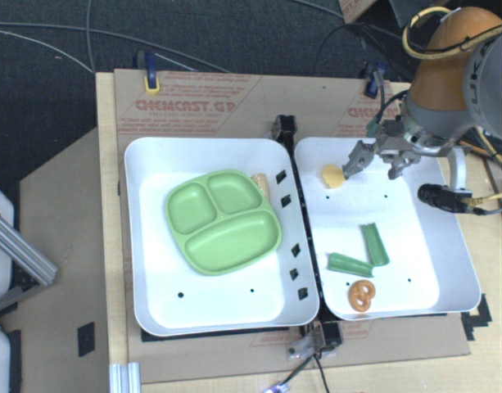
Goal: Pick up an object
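You're at the approach step: pincer (377, 159) hangs spread and empty over the far part of the right white bin (447, 252), small yellow lump (333, 176) just left of it. Next, shift left and drop. Two green sticks (361, 252) and brown pretzel (361, 295) lie nearer; green divided plate (223, 222) sits in left bin.

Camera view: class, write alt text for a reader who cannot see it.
An open gripper hangs over the right bin beside a yellow piece; nearer lie two green sticks and a pretzel. The left bin holds a green divided plate.
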`<state>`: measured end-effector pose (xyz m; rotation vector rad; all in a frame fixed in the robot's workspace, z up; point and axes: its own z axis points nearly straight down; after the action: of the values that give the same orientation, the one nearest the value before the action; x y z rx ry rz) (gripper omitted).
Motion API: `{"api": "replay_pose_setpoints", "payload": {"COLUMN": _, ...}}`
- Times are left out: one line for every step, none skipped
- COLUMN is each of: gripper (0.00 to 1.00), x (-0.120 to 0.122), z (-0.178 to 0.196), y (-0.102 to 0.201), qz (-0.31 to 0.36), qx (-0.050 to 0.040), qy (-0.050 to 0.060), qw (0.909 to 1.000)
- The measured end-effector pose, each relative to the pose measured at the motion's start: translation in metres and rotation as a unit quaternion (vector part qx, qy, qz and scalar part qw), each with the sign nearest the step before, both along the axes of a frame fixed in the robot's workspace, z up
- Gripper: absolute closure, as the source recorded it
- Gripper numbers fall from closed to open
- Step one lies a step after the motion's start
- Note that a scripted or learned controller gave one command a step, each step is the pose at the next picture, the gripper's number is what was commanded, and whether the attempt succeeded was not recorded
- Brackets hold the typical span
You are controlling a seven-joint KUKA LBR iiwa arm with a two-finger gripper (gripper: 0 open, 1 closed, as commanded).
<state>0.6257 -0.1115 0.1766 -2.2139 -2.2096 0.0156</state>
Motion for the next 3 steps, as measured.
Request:
{"api": "replay_pose_setpoints", "payload": {"gripper": 0.0, "x": 0.003, "z": 0.009, "y": 0.0, "qz": 0.001, "qx": -0.0006, "qy": -0.008, "qw": 1.0}}
{"api": "replay_pose_setpoints", "payload": {"gripper": 0.0, "x": 0.006, "z": -0.052, "y": 0.0, "qz": 0.001, "qx": -0.0007, "qy": -0.006, "qw": 1.0}}
{"api": "replay_pose_setpoints", "payload": {"gripper": 0.0, "x": 0.006, "z": -0.093, "y": 0.001, "qz": 0.001, "qx": -0.0006, "qy": -0.006, "qw": 1.0}}
